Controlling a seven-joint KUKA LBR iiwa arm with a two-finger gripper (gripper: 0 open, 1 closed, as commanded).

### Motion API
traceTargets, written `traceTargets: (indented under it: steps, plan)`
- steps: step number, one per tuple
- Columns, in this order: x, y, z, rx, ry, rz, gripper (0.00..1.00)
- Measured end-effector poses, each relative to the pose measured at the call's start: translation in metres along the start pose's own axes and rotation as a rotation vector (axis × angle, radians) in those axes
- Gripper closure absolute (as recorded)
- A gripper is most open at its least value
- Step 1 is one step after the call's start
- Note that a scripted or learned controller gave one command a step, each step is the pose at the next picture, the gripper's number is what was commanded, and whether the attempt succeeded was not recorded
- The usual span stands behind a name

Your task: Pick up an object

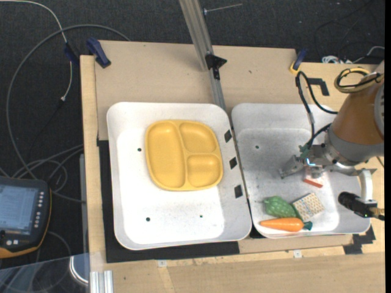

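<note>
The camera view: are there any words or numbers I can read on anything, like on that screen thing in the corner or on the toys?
None can be read.
The screen of the handheld controller: lit, but whatever is on it is too small and blurred.
The patterned block: a grid of marks, no letters to make out.
The yellow divided plate, green toy and toy carrot: plain.

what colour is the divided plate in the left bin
Yellow: the three-compartment plastic plate is plain yellow all over, seen clearly in the camera view.

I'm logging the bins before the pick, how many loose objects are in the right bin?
3, all near its front edge: a green object, a patterned block right of it, and a carrot in front. The arm may hide more.
</note>
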State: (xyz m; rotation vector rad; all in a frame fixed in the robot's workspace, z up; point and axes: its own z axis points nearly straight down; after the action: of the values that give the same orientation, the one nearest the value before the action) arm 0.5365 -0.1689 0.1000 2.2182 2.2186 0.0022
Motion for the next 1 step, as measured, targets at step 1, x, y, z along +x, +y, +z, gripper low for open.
traceTargets:
  steps: [1]
  plan:
    - [0.0002, 0.0019, -0.0145, -0.007, -0.001, -0.001, 1.00]
